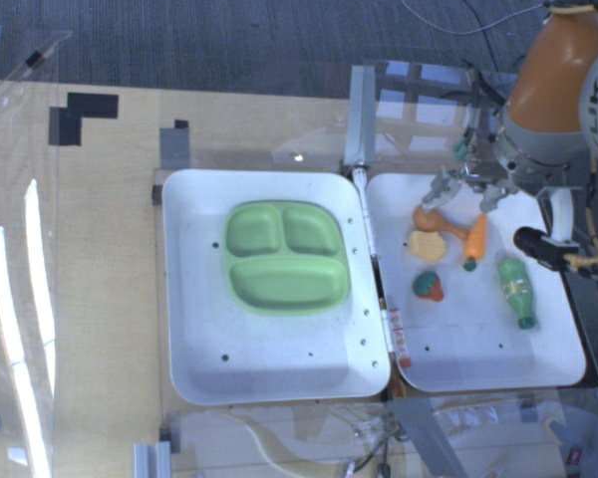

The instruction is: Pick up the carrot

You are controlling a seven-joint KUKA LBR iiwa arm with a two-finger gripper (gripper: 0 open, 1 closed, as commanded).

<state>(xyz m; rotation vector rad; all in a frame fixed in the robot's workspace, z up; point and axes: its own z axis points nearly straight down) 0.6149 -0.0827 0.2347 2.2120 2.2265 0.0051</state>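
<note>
We see the gripper [467,192] above the upper part of the right bin [538,361], its two fingers spread apart with nothing between them. One fingertip hangs near the chicken drumstick [435,221], the other just above the carrot [474,241]. The carrot lies in the right bin, a little below the gripper, slightly tilted from upright in the view, its top end touching the drumstick. Just below the drumstick we find a pale yellow piece [427,246], and below that a strawberry [429,286]. A green bottle [515,290] lies to the right of the carrot, apart from it. In the left bin [194,352] sits a green divided plate [285,256], well away from the gripper
</note>
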